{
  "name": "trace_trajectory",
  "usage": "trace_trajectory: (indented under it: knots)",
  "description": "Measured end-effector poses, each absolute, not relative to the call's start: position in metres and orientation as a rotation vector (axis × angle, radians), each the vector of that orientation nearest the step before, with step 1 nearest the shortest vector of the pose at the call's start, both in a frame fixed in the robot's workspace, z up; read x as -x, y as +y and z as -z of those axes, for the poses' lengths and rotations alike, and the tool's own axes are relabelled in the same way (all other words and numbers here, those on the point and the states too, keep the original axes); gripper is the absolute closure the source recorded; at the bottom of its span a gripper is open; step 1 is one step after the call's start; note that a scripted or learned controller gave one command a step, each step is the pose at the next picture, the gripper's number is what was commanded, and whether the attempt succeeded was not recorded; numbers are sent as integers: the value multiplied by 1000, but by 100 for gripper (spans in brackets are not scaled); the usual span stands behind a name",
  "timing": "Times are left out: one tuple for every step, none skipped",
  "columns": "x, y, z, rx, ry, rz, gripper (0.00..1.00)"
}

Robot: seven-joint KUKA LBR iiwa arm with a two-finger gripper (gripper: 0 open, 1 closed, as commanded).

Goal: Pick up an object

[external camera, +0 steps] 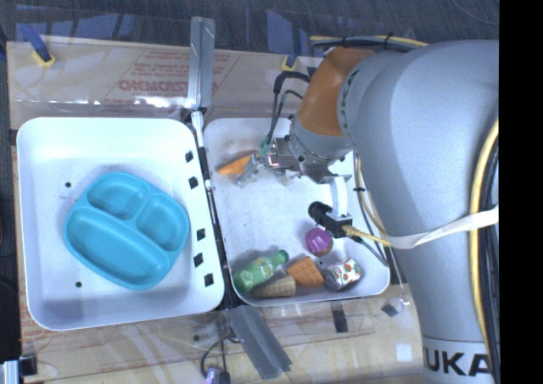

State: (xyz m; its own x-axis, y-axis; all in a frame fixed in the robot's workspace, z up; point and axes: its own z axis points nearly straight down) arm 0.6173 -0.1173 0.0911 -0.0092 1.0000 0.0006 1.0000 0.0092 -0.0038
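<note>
The right bin [365, 289] holds several small things. An orange carrot-like piece [232, 165] lies near its far left corner. My gripper [257, 164] sits right beside that piece, at its right end and touching or nearly touching it. Along the near wall lie a green bottle [261, 269], a tan ice-cream cone [276, 287], an orange wedge [305, 272] and a silver and red can [344, 274]. A purple round thing [320, 242] lies just above the wedge and can.
The left bin [42, 153] carries a blue divided plate [127, 228]. A low wall with black clips [204, 221] separates the two bins. The grey arm [424, 145] covers the right bin's far right side. Bare floor shows in the middle of the right bin [267, 217].
</note>
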Motion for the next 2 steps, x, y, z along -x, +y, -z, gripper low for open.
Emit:
trace_trajectory:
  knots:
    - [-543,-123,-91,2210,-2226,-4,0]
    - [-635,-108,-92,2210,-2230,-3,0]
